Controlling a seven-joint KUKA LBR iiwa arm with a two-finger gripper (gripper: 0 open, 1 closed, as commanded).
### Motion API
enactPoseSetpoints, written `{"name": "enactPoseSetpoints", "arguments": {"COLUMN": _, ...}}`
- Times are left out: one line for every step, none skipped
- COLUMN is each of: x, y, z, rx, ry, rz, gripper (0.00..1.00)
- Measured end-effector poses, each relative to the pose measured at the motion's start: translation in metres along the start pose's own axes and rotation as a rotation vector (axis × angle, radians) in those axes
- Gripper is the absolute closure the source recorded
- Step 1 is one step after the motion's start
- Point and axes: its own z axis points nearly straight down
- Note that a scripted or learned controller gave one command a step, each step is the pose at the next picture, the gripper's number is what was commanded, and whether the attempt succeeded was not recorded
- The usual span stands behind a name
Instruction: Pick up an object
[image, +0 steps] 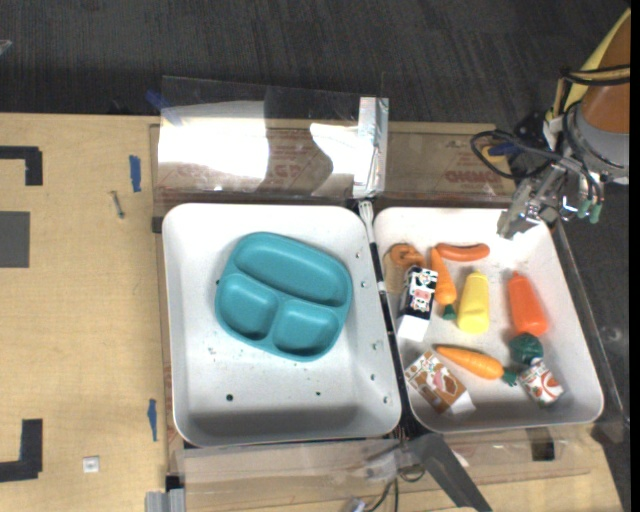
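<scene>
At the lower edge of the frame, the tabletop (80, 330) shows as a tan surface with black corner marks along its left side. The left bin (190, 400) sits just above the lower edge, left of centre, and contains a teal compartment tray (283, 293) lying flat in its upper half. The right bin (580, 390) stands directly beside it, their rims touching along the centre line. In the lower part of the right bin, a small printed carton (437, 380) lies tilted near the left wall, an orange carrot (470, 361) lies just above and to the right of it, and a red-and-white can (541, 383) lies near the lower right corner. A dark green piece (526, 348) sits just above the can. Higher in the bin, a yellow corn cob (474, 303) stands in the middle, an orange-red pepper (526, 304) lies to its right, and a black-and-white carton (421, 292) lies to its left. A sausage (461, 253) and a brown curved piece (402, 256) occupy the upper part of the bin. The gripper (522, 218) hangs over the upper right corner of the right bin, apart from every object; nothing sits between its fingers, and whether they stand open or closed cannot be told. The arm (600, 120) enters from the upper right of the frame. Behind both bins, a clear plastic sheet (270, 150) lies across the far side.
</scene>
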Motion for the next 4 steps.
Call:
{"name": "enactPoseSetpoints", "arguments": {"x": 0.095, "y": -0.047, "z": -0.003, "rx": 0.001, "ry": 0.004, "rz": 0.033, "gripper": 1.0}}
{"name": "enactPoseSetpoints", "arguments": {"x": 0.06, "y": -0.078, "z": -0.047, "rx": 0.001, "ry": -0.002, "rz": -0.051, "gripper": 1.0}}
{"name": "enactPoseSetpoints", "arguments": {"x": 0.055, "y": -0.026, "z": -0.003, "rx": -0.001, "ry": 0.008, "rz": -0.122, "gripper": 1.0}}
{"name": "enactPoseSetpoints", "arguments": {"x": 0.121, "y": -0.116, "z": -0.027, "rx": 0.0, "ry": 0.004, "rz": -0.383, "gripper": 1.0}}
